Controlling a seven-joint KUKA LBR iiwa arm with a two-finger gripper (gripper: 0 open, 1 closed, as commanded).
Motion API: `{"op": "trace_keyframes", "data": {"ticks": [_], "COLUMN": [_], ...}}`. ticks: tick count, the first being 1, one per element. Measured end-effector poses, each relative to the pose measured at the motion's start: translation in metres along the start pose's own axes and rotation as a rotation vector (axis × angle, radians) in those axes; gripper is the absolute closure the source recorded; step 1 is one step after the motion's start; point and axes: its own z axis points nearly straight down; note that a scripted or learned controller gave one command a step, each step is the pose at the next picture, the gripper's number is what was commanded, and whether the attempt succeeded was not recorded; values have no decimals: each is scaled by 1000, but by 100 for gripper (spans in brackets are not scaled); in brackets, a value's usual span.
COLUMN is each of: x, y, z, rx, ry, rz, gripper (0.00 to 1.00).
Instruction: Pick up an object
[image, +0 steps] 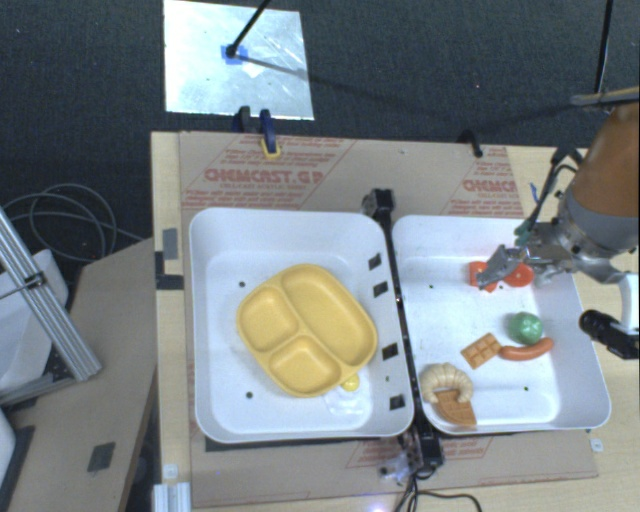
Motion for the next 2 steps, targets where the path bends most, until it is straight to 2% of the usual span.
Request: {"op": "trace_keyframes", "data": {"ticks": [1, 2], "x": [30, 132], "y": [-8, -10], "z": [-182, -307], "rx": [-21, -18], "ry": [-2, 4], "rz": [-5, -13], "gripper": [0, 0]}}
